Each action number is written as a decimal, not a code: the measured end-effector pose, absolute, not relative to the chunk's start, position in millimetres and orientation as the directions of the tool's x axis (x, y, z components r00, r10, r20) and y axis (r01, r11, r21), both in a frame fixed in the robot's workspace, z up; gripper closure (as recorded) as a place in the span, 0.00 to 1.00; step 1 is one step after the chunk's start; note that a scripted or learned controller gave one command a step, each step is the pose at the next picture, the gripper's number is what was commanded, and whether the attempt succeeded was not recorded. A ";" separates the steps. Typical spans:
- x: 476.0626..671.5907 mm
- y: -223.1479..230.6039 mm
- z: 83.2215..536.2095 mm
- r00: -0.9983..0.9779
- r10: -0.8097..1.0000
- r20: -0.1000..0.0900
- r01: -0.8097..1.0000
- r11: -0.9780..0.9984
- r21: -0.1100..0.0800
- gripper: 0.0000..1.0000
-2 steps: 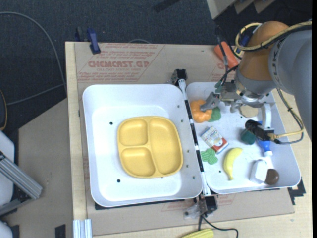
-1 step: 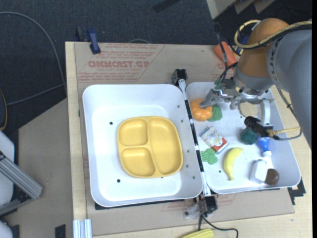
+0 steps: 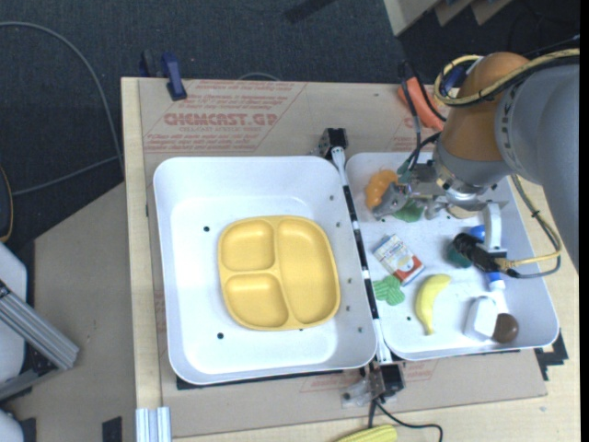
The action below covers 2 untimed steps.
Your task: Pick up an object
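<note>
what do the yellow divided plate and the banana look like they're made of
The yellow divided plate looks like moulded plastic with a matte to satin finish: one even colour, rounded corners, smooth raised ribs between its three compartments. The banana in the right bin is probably a plastic toy, given its uniform yellow and faint sheen, though at this size real fruit cannot be ruled out.

The grey arm point(image 3: 543, 109) reaches in from the right edge of the camera view, its thick last link slanting down and to the left. An orange band point(image 3: 479, 109) rings the arm just above the wrist, with yellow and black cables looping beside it and trailing along the arm. Below the band the wrist points steeply downward, and the gripper point(image 3: 411, 201) hangs low at its end, a cluster of grey metal parts seen from above.
</note>
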State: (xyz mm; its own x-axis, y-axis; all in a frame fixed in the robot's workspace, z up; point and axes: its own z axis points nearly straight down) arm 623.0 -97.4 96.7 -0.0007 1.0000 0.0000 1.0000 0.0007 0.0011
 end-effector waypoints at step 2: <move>667.7 -94.2 95.7 -0.002 1.000 -0.002 1.000 0.002 0.005 1.00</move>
